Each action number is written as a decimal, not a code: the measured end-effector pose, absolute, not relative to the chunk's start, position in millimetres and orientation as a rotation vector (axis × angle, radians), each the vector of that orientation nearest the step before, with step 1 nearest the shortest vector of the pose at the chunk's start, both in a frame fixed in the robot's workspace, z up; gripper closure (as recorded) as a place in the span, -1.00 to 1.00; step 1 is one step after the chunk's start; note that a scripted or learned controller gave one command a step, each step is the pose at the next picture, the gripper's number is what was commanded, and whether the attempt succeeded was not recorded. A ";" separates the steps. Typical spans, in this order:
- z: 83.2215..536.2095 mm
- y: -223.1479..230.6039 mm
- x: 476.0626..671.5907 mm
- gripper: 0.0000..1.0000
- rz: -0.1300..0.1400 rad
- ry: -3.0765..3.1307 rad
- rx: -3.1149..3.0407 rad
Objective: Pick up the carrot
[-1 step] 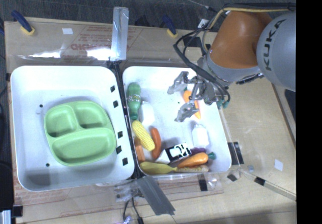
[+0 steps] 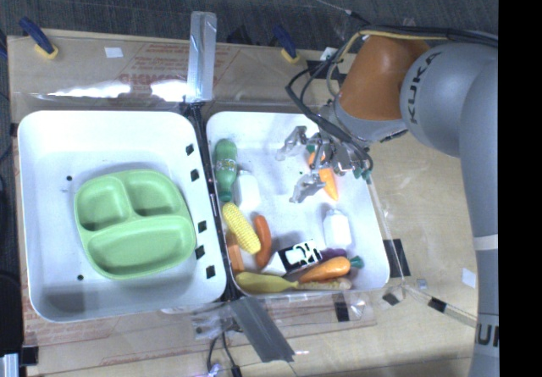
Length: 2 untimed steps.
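Note:
An orange carrot (image 2: 325, 268) with a green top lies near the front wall of the right bin (image 2: 269, 131). A second small orange piece (image 2: 329, 184), carrot-like, lies under the wrist near the bin's right wall. My gripper (image 2: 301, 164) hangs over the back right part of that bin, its two fingers spread wide and pointing left. The upper finger (image 2: 294, 139) and the lower finger (image 2: 306, 190) are far apart, with bare bin floor between their tips. The small orange piece sits beside the base of the lower finger, not pinched.
The right bin also holds a green cucumber (image 2: 225, 160), a corn cob (image 2: 240, 228), a red sausage (image 2: 263, 240), a banana (image 2: 263, 283), a white bottle (image 2: 337, 228) and a black-and-white item (image 2: 298, 255). A green divided plate (image 2: 131, 221) lies in the left bin (image 2: 42, 155).

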<state>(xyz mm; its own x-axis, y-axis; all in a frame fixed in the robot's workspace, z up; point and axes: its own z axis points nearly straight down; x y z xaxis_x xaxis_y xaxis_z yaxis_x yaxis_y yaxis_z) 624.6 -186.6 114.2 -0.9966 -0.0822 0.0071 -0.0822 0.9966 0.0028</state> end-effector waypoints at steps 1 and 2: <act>130.9 -185.0 629.3 1.00 0.002 -3.144 0.142; 92.6 -209.6 596.6 1.00 0.000 -3.128 0.301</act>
